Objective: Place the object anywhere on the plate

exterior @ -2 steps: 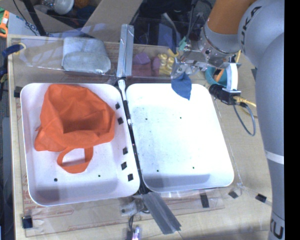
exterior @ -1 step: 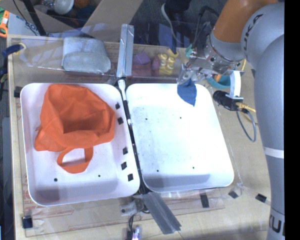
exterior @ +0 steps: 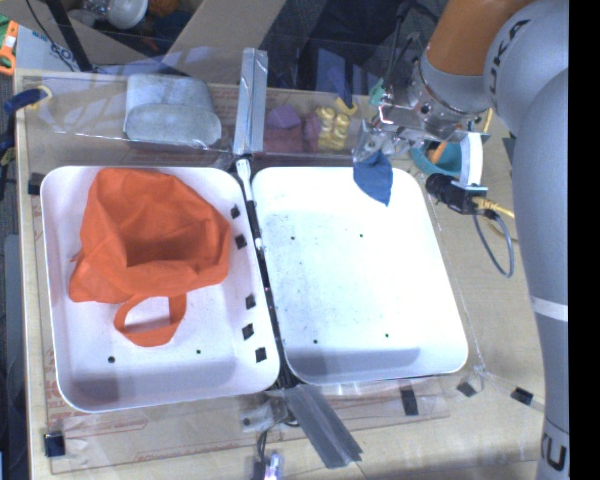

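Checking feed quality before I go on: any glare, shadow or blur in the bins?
Camera view: even, bright light; right bin nearly washed out, with soft shadow along its near wall; orange bag in left bin sharp; gripper and the blue cloth hanging there slightly soft.

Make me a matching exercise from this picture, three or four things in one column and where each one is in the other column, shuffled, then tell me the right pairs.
Things:
1. orange bag
2. blue cloth
3. grey pad
4. yellow toy

Places:
A. hanging below the gripper at the right bin's far edge
B. behind the left bin, on the bench
C. lying in the left bin
D. behind the right bin, beside a purple lump

Pairs: 1-C, 2-A, 3-B, 4-D
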`<move>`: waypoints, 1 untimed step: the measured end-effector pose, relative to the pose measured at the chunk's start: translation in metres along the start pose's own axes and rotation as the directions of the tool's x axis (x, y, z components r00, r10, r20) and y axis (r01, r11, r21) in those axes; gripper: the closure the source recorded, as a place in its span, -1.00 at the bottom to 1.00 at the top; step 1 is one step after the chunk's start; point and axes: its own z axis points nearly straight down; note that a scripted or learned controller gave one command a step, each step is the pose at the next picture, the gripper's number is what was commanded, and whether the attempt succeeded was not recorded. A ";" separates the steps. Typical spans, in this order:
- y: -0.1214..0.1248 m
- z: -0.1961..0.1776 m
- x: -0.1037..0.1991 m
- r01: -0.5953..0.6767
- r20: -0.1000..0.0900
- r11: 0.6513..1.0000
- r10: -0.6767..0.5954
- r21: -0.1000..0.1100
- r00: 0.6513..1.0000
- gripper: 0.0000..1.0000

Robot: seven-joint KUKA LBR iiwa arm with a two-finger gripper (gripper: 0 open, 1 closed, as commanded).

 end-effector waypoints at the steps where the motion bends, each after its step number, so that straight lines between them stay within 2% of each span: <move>1: 0.004 0.022 -0.028 -0.048 0.000 0.999 0.048 0.004 0.999 1.00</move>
